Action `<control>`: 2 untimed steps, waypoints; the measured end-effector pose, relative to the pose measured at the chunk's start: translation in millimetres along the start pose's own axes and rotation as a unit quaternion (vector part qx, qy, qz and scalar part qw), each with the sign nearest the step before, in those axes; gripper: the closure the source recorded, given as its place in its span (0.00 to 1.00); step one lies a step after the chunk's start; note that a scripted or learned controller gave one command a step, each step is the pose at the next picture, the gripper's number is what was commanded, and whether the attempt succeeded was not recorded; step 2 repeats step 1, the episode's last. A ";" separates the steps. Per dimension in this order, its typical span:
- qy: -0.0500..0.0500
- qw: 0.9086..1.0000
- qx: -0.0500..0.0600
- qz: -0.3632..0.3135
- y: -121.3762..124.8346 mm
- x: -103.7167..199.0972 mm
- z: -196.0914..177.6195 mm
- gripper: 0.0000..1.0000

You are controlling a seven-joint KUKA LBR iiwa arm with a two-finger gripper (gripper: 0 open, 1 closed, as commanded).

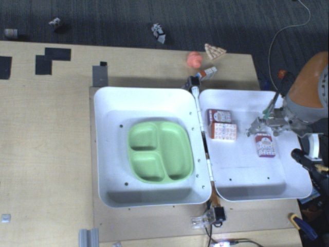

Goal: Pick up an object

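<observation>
Two small cartons lie in the right bin (288,184): a red-and-white packet (265,145) near the bin's middle, its long axis running roughly from the far wall to the near wall, and a boxier red-and-white carton (222,126) toward the bin's left wall, lying flat with its long side across the bin. The end effector (268,121) hangs just above the far end of the packet, metal parts splayed to either side; whether it touches the packet, or how far it is spread, cannot be told from this slanted view. The grey arm (308,94) with its orange band reaches in from the right. The left bin (110,107) holds a green divided tray (160,151). On the table (46,148) beyond the bins sit an orange ball (194,59) and a small tube (207,73).
</observation>
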State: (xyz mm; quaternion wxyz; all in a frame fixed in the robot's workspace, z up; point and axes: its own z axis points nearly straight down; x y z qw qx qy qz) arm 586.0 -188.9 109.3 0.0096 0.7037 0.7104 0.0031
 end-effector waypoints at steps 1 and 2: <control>0.000 1.000 -0.002 -0.002 1.7 0.4 -11.1 1.00; 0.000 1.000 -0.002 -0.002 1.7 0.4 -11.1 1.00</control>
